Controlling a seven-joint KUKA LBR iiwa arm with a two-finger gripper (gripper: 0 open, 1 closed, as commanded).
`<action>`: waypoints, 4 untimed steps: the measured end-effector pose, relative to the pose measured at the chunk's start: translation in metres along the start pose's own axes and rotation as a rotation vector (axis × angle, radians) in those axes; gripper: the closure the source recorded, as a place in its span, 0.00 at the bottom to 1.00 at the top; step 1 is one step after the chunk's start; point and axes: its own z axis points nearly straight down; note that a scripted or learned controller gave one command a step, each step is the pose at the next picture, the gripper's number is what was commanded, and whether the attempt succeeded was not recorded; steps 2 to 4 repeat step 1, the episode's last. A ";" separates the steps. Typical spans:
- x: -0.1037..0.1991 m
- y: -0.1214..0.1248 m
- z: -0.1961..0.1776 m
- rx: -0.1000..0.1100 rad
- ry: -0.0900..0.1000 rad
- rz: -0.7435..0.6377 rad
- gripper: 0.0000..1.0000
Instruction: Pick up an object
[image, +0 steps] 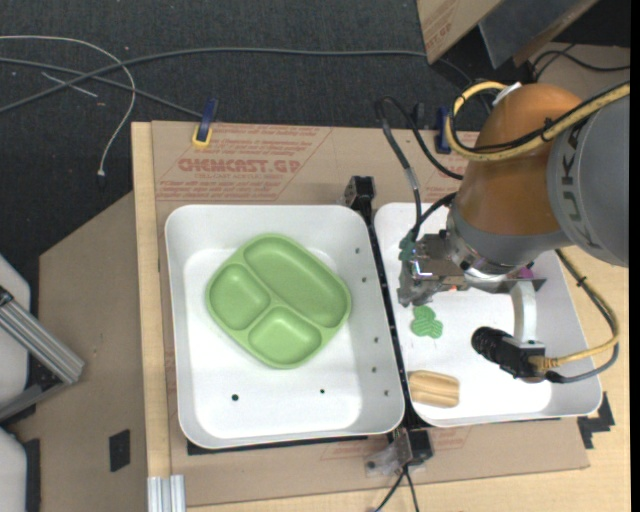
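Camera view: "CHEMCAST GP" (240, 165) printed behind green plate (279, 299); gripper (418, 285) right of plate, grip unclear, above green toy (428, 322).

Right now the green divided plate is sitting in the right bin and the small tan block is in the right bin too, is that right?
Not quite. The camera view shows the green divided plate lying in the left bin, not the right one. The small tan block is indeed in the right bin, near its front edge.

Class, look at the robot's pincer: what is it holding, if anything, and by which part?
That cannot be told: the pincer hangs above a small green object, nothing visibly between.
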 end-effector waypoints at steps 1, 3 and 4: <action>0.056 0.013 0.012 -0.001 0.000 -0.001 1.00; 0.056 0.013 0.012 -0.001 0.000 -0.001 1.00; 0.056 0.013 0.012 -0.001 0.000 -0.001 1.00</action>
